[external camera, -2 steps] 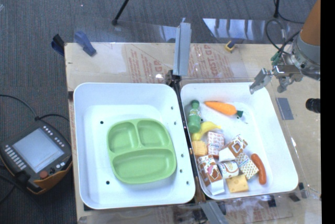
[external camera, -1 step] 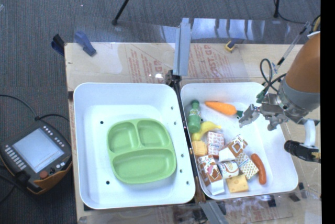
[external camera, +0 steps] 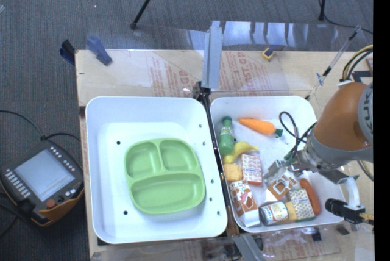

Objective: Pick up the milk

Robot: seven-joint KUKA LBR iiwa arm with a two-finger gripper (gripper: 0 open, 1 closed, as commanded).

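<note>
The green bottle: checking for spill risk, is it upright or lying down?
Lying down: the green bottle lies flat along the right bin's left wall, cap away from the camera.

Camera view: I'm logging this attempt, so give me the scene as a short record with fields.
left bin: holds a green tray
right bin: toy food, crowded
top of right bin: carrot, green bottle, banana
middle: small cartons
front edge: can on its side, sausage
gripper: low over the cartons, right of centre
milk: cannot tell which carton
</note>
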